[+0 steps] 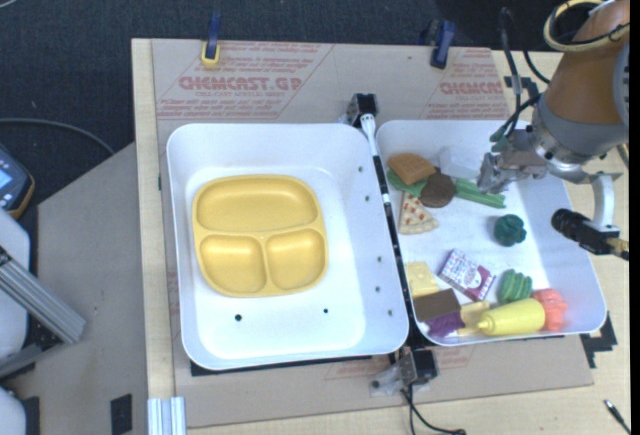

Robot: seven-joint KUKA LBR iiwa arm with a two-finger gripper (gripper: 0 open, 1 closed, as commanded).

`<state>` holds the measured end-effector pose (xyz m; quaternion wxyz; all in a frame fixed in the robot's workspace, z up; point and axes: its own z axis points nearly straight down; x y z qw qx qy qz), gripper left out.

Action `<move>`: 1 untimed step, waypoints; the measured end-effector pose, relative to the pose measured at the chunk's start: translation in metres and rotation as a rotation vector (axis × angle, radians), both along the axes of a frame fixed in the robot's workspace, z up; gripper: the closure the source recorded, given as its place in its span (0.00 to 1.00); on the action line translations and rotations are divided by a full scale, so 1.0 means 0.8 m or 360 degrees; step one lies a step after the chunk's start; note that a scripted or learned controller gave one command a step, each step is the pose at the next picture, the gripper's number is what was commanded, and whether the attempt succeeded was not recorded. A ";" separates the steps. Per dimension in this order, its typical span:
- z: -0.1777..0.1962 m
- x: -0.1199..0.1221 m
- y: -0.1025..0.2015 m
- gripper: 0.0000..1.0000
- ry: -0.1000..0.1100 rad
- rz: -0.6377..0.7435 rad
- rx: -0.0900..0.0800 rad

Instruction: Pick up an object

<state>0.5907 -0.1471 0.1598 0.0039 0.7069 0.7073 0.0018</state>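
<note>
Gripper [497, 173] hovers over the right bin's [590, 295] far toys; finger spread unclear; descend squarely onto the green stick [478, 191].

Left bin [185, 223]: big yellow tray [262, 231] fills the middle, w/ bare white room all around it, most at the front. Right bin [590, 273]: crowded. Toys packed along the front edge, e.g. yellow bottle [512, 319] & pink box [466, 274]. Tool [492, 171] hangs over the back part, near the green stick [478, 192]. Open white patch on the right side, past the green ball [509, 230].
</note>
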 end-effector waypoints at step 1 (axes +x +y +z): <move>0.055 0.000 -0.005 1.00 0.0001 0.0000 0.0000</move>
